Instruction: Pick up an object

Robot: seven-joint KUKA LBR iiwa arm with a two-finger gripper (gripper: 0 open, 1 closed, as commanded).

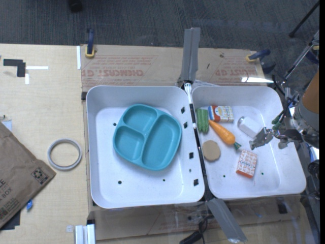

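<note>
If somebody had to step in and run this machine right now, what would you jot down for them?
Hand: low in the right bin, holding nothing I can see; open or shut is unclear.
Right bin: carrot, green vegetable, round cookie, two small boxes, a whitish item nearest the hand.
Left bin: blue plate.
Done: nothing lifted. Left: grasp and lift one object.

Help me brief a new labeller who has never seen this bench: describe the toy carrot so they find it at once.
Look in the right white bin, in its left half. The carrot lies there at a slant, between the green vegetable and the small orange-and-white box, just above the round tan disc. It is the only long, tapered, bright orange piece.
</note>
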